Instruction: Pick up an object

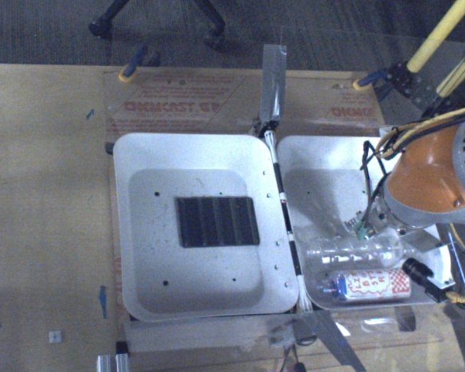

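Camera view puts my gripper (370, 225) low in the right white bin (314, 157); whether it is wide or narrow I cannot tell. Just near of it lies the clear plastic bottle (355, 251), long axis running left-right.

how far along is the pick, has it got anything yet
Done: the arm is positioned over the right bin. In hand: nothing visibly; the clear plastic bottle and the red-and-white packet lie on the bin floor, and the gripper's tip is too hard to make out. Left: grasping and lifting one. The black ridged pad sits alone in the left bin.
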Controlling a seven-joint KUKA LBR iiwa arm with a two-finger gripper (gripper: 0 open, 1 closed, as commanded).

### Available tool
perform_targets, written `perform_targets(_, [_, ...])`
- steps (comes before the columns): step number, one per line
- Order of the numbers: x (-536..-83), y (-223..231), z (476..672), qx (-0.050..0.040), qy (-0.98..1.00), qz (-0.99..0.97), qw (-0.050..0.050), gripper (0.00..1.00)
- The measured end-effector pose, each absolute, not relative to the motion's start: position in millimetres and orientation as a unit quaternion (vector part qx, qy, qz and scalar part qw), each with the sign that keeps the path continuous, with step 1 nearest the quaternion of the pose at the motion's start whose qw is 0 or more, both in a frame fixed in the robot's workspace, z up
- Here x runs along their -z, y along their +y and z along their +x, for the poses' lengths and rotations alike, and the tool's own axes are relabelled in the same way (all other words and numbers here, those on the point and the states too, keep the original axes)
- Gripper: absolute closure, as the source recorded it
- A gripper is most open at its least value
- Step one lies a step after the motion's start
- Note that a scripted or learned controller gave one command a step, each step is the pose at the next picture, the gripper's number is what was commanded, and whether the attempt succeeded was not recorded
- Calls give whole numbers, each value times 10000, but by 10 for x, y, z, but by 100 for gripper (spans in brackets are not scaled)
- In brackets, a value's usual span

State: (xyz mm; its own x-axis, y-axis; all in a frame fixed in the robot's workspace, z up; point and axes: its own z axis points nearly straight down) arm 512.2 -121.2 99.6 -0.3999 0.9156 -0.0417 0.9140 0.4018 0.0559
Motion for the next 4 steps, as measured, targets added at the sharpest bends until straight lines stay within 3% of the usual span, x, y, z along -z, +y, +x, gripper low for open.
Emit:
perform_targets(1, [-1027,-1227,5161,-141,8353,5482,396,0])
perform_targets(2, [-886,-1676,5387,-23,8040,5946,63,0])
perform_targets(3, [-930,-1884,5280,-15,7256,6881,31,0])
perform_targets(4, [-894,-2141,5348,-61,7385,6742,-37,0])
